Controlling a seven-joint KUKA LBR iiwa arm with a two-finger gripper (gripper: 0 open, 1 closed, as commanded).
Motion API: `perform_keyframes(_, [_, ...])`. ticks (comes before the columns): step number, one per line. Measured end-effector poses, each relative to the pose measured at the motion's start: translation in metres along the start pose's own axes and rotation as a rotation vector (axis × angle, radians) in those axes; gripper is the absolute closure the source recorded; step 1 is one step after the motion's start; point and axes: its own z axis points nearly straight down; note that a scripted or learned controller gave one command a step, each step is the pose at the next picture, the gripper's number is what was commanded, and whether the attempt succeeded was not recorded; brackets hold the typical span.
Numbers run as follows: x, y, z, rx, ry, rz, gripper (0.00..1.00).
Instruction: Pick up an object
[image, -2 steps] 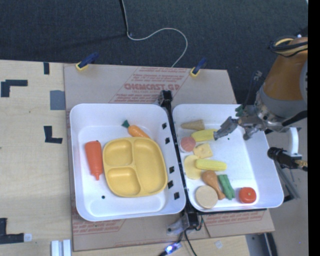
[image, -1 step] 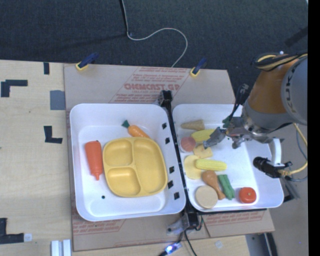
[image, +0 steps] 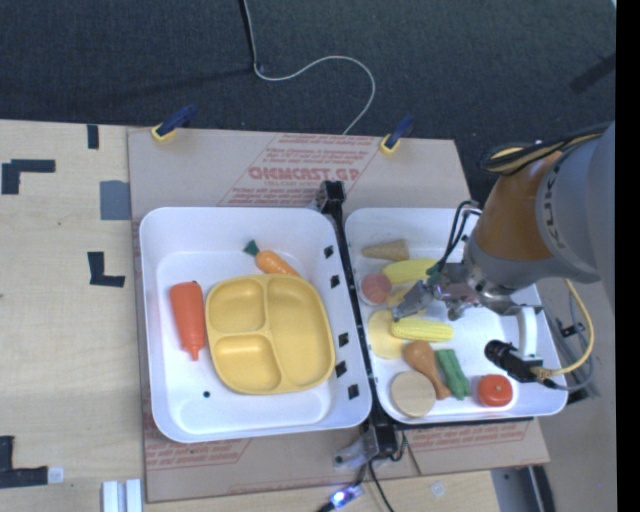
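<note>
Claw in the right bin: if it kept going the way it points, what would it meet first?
Probably the corn cob just below the claw; the yellow piece lies close too. Height above them is unclear from this slanted view.

One fixed cam above the table (image: 60, 300), looking down at a slant. Mid range, both bins (image: 160, 330) in frame. Arm (image: 540, 215) enters from right.
</note>
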Motion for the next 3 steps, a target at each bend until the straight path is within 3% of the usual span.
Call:
perform_keyframes(1, [0.001,0.0,0.023,-0.008,-0.002,-0.001,0.0])
perform_keyframes(2, [0.001,0.001,0.012,-0.01,-0.003,-0.001,1.0])
perform_keyframes(3, [-0.003,0.0,-0.05,-0.012,-0.002,0.001,1.0])
